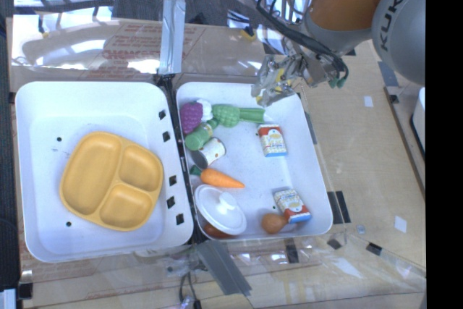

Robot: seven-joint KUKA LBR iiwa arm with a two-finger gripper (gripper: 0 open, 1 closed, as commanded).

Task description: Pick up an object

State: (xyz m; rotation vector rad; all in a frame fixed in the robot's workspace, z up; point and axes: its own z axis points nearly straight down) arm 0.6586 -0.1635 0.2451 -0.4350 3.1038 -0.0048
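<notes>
The two-finger metal gripper (269, 88) hangs over the far edge of the right shallow white plastic bin (315, 177), and I see no object between its tips, but I cannot tell if it is spread or pressed together. The possible objects lie in this bin: a green toy vegetable (233, 114) is nearest to the gripper, beside a purple bunch of toy grapes (191, 116), with a small red-and-white carton (272, 140) and an orange toy carrot (220, 179) further. I judge the picking not yet done; descent, closing and lifting remain.
</notes>
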